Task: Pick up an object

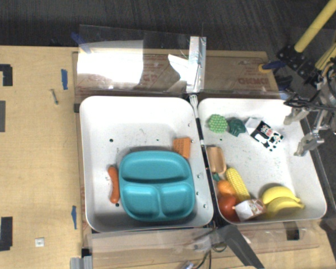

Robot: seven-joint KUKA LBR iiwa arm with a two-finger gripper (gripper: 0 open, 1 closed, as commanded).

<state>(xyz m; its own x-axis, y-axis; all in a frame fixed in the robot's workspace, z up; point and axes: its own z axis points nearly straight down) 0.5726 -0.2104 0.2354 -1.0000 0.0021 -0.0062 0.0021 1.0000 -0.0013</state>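
My gripper hangs over the right rim of the right bin, fingers open with nothing between them. The closest object is a black-and-white box, lying a little to the gripper's left. Further left sit a green knobbly piece and a dark green piece. Along the bin's left wall lie a tan bread-like piece, a corn cob, an orange fruit and a red tomato. A small carton and yellow bananas rest at the front.
The left bin holds a teal divided plate, an orange sausage-shaped toy to its left and an orange block behind it. A clear plastic sheet stands behind the bins. Brown bench surface lies to the left.
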